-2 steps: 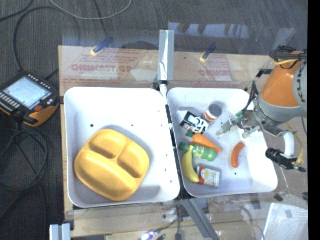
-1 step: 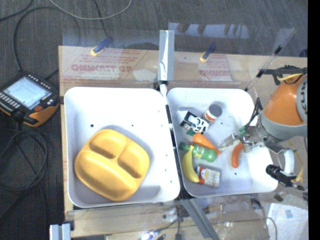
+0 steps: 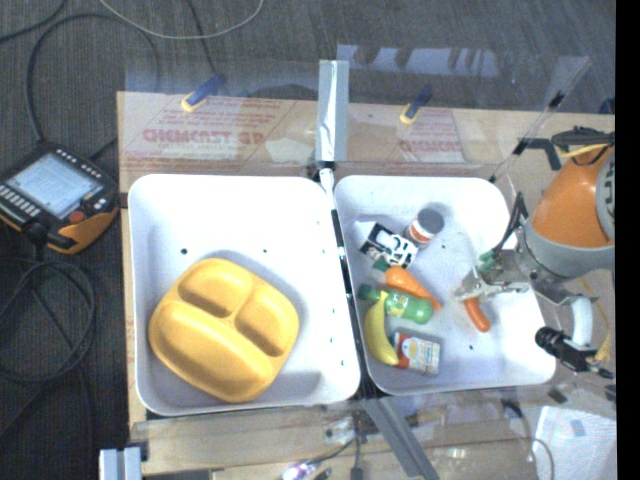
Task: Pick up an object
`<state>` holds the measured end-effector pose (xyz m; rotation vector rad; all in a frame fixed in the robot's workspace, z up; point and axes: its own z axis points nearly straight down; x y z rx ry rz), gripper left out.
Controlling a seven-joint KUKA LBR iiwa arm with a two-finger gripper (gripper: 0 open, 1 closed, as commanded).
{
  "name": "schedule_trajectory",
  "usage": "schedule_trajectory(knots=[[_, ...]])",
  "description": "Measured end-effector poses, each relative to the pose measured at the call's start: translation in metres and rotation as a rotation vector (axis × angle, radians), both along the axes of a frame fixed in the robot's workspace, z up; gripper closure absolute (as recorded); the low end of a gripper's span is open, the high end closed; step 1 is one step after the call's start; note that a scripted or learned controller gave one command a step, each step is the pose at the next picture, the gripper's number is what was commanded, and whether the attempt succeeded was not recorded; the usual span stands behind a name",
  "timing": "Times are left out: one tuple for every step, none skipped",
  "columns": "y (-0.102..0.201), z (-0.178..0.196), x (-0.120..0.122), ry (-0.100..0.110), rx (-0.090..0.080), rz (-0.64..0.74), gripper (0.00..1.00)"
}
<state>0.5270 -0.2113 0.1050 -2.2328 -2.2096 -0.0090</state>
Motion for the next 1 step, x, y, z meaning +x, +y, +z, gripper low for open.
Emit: schedule_trajectory(knots=[[0.0784,0.0926,-0.0021,0.004,-0.005,0.08,1.0]])
